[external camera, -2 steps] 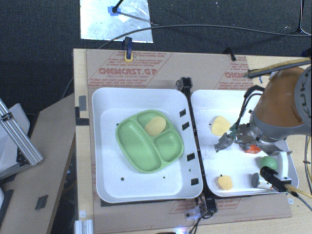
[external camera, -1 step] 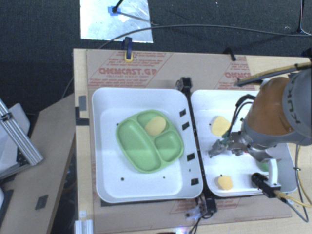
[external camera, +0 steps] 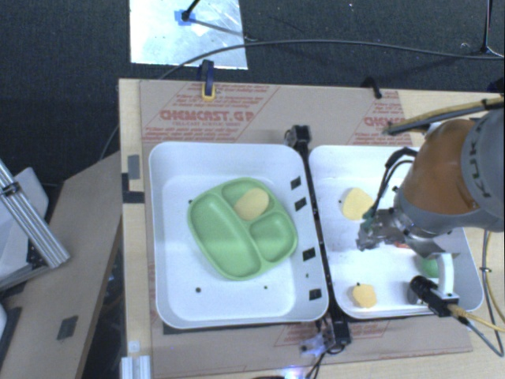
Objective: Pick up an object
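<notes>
**My pincer low over the right bin, among small yellow and green pieces**

Seen from above at a slant, the bench (external camera: 237, 105) is a flat brown board printed with faded red lettering, and it carries two shallow white bins with rounded corners, side by side.

The left bin (external camera: 177, 290) holds a smooth, glossy green plate (external camera: 237, 231) of plastic, rounded and divided into three compartments. A pale yellow, soft-looking lump (external camera: 252, 204) sits in its upper compartment.

My arm comes in from the right, its broad orange band above a grey wrist. My pincer (external camera: 369, 234), dark metal and tangled with black cable, hangs over the middle of the right bin (external camera: 339, 164). I cannot tell whether it is open or closed, or whether anything sits in it.

Just beside it, up and to the left, lies a rounded yellow piece (external camera: 356, 204). A smaller yellow piece (external camera: 364, 295) rests near the bin's front wall. A small green object (external camera: 428, 265) peeks out beside my wrist.
</notes>
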Available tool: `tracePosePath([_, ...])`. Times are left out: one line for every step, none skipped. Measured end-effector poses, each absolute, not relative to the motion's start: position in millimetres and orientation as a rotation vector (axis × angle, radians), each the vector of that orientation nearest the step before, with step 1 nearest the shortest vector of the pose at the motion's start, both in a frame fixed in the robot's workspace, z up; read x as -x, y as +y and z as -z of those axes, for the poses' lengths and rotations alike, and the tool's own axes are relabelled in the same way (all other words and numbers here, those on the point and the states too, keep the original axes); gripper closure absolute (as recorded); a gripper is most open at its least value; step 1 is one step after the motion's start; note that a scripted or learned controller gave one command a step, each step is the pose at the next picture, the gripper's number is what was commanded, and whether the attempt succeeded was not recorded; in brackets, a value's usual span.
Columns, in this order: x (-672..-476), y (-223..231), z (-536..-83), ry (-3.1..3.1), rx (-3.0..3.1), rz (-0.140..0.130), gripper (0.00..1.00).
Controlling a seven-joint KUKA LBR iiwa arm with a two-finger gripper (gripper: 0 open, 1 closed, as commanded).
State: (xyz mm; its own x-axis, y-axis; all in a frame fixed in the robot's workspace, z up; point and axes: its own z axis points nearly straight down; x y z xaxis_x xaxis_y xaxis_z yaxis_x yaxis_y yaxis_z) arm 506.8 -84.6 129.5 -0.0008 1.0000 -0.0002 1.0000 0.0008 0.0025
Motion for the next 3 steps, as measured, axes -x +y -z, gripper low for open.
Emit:
tracePosePath([-510.5,-81,-193,2.222,-2.212,-0.007,1.00])
tracePosePath([-512.8,-82,-247,2.222,-2.211,-0.008,1.00])
tracePosePath([-528.9,-32,-253,2.231,-2.209,-0.005,1.00])
